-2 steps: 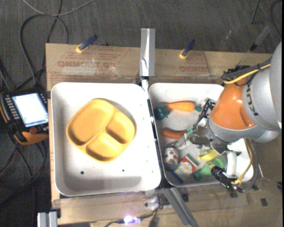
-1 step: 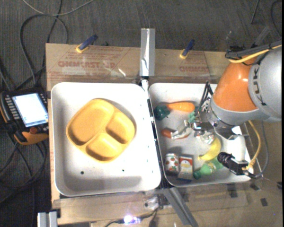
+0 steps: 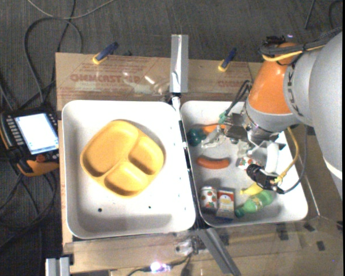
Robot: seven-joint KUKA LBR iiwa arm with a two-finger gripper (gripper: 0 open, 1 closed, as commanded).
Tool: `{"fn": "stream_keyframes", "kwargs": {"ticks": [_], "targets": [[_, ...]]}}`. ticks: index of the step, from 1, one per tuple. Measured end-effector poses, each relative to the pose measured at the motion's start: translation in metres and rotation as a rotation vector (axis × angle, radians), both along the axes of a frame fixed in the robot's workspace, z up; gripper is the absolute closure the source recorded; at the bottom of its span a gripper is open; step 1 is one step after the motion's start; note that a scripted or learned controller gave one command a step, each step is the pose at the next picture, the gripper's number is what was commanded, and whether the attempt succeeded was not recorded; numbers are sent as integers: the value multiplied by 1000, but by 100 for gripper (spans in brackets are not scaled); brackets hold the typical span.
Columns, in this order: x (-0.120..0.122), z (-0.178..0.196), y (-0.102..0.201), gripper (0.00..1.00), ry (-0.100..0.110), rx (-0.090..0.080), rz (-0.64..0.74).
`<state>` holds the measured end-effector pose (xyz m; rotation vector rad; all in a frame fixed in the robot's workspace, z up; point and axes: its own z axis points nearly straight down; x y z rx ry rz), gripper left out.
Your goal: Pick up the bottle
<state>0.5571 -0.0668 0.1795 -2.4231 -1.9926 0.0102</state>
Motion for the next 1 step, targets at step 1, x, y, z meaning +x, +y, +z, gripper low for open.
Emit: {"fn": "stream_keyframes", "kwargs": {"ticks": [1], "targets": [[83, -43, -63, 0, 0, -2, -8]]}}
